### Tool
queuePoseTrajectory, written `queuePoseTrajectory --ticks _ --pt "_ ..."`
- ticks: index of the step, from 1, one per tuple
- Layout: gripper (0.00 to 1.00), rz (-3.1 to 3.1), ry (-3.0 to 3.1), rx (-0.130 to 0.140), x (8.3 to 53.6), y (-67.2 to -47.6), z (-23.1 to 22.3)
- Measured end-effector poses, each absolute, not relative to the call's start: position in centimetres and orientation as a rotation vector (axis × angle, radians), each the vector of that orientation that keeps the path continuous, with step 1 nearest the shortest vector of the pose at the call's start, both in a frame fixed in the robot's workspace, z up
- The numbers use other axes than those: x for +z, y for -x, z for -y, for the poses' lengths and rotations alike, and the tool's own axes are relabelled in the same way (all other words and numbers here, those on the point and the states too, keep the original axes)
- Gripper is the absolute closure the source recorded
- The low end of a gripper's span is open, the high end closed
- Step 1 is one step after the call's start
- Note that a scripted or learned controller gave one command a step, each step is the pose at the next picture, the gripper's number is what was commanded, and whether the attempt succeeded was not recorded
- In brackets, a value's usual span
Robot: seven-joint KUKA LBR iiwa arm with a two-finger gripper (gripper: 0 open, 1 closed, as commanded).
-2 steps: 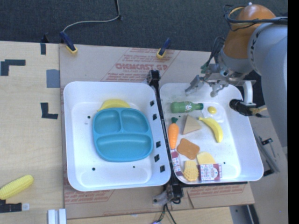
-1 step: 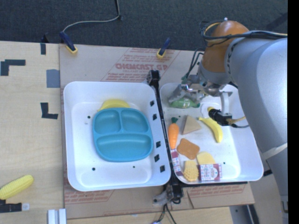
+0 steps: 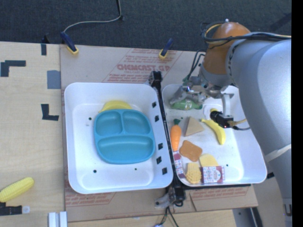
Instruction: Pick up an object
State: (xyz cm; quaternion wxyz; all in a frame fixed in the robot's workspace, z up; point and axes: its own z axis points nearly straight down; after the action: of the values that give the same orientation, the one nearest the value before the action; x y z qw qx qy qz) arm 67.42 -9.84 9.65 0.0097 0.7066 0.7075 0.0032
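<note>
Gripper (image 3: 189, 96) low at far end of right bin (image 3: 246, 167), over green item (image 3: 182, 105); opening and any hold: cannot tell. Just nearer than gripper: carrot (image 3: 175, 137), tan wedge (image 3: 192, 126), banana (image 3: 215, 130). Further toward near edge: toast (image 3: 190, 150), yellow block (image 3: 208, 161), waffle (image 3: 192, 173), red packet (image 3: 213, 174). Left of gripper, in left bin (image 3: 75, 141): blue plate (image 3: 125, 136), touching a yellow piece (image 3: 116, 106) behind it. Far left on table (image 3: 28, 141): corn (image 3: 16, 188).
</note>
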Motion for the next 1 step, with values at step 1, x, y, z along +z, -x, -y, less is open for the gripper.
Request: queuePoseTrajectory --ticks 1 --pt "1.0 -2.207 -2.197 0.02 11.14 -67.75 9.77"
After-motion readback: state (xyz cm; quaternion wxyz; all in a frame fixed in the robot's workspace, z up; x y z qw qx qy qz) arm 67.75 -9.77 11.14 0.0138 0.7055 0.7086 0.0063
